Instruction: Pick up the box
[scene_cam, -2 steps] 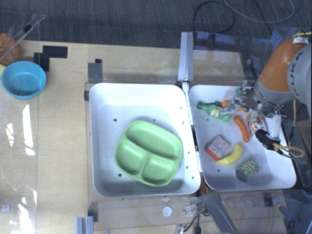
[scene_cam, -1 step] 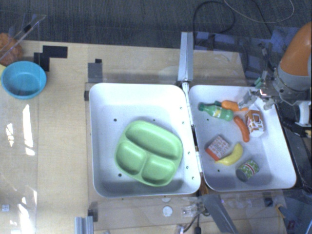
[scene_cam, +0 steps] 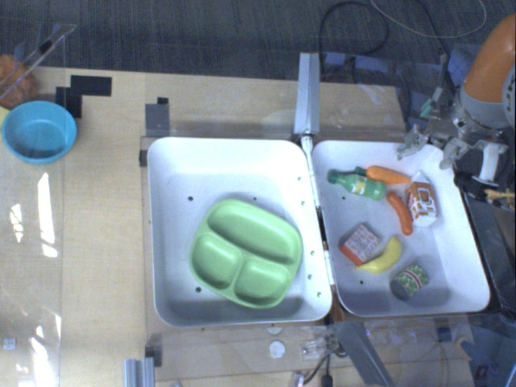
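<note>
Box [scene_cam: 360,243]: lay flat in right bin [scene_cam: 463,290], touching banana [scene_cam: 385,255], near sausage [scene_cam: 401,213]. Gripper [scene_cam: 426,139]: hung above bin's far edge; jaw state could not be told. Advised: descend vertically, straddling box's free sides, clear of banana.

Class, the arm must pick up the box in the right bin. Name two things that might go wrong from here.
1. The box lies against the banana, so the fingers may catch the fruit too.
2. The gripper sits at the bin's far edge; descending, it might strike the carton or the sausage.
</note>
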